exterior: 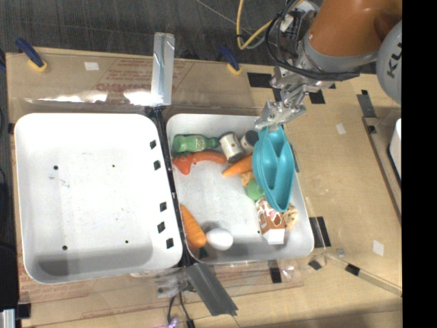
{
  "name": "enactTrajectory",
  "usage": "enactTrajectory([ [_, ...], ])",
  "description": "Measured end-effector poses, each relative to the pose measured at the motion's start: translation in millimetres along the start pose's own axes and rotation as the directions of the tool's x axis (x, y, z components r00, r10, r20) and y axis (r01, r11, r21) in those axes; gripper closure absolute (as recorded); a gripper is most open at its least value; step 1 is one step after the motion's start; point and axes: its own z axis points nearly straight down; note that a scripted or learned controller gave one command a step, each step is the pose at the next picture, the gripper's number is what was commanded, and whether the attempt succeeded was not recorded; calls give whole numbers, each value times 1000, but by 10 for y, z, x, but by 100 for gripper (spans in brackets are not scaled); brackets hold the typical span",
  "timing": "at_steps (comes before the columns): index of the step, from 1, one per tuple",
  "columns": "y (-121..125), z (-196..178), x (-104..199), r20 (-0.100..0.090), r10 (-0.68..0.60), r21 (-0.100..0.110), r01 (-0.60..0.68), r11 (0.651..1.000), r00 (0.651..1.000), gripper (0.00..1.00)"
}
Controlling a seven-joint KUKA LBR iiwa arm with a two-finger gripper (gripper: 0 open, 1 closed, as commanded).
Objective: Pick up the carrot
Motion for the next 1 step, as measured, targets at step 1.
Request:
enactTrajectory([
  [1, -4, 15, -40, 5, -360, 1, 360, 933, 933, 100],
])
